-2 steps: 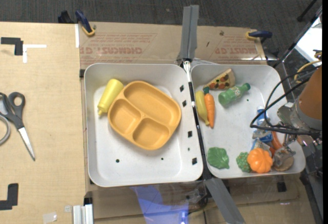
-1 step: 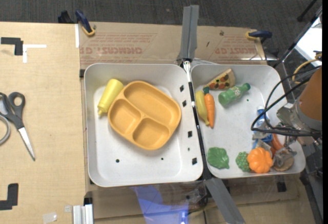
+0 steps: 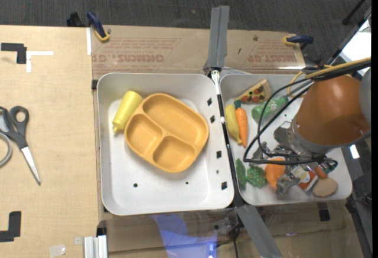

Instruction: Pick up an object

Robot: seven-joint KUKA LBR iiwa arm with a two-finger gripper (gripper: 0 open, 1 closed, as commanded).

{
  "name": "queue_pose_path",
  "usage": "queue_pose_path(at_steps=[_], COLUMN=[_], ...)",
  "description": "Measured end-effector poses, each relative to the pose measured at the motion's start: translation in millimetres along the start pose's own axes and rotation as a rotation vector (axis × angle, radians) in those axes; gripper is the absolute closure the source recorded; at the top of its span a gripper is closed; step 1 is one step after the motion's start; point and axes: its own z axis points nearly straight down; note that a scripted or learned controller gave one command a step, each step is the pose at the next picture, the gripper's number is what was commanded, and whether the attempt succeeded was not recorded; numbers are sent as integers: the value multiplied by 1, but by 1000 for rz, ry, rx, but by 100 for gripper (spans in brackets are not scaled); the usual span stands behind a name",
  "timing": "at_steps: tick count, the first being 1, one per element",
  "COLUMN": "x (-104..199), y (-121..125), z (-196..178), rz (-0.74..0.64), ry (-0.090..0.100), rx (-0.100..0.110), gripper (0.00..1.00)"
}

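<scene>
On a cardboard-lined bench, lower right, my gripper (image 3: 287, 183) hovers over light, rigid, slick toy food (image 3: 273, 173); finger spread: I cannot tell.

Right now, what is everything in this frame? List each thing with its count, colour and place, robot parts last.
Bins: two, white, side by side on the bench.
Divided plate: one, orange-yellow, middle of the left bin.
Bottle: one, yellow, left bin, against the plate's upper left edge.
Pizza slice: one, tan with dark toppings, top of the right bin.
Carrot: one, orange, left side of the right bin.
Banana: one, yellow, beside the carrot on its left.
Broccoli: one, green, lower left of the right bin.
Scissors: one pair, grey, on the bench at far left.
Clamps: two, blue, at the cardboard's back edge.
Arm: one, orange band, over the right bin.
Gripper: one, low in the right bin among the toys.
</scene>
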Motion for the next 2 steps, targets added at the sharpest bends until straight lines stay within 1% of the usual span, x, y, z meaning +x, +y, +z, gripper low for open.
queue_pose_path(at_steps=[1,2], x=[-2,-50], y=[-1,34], z=[-10,-100], rz=[-2,54], ry=[-3,-2], rx=[3,2], gripper=[100,100])
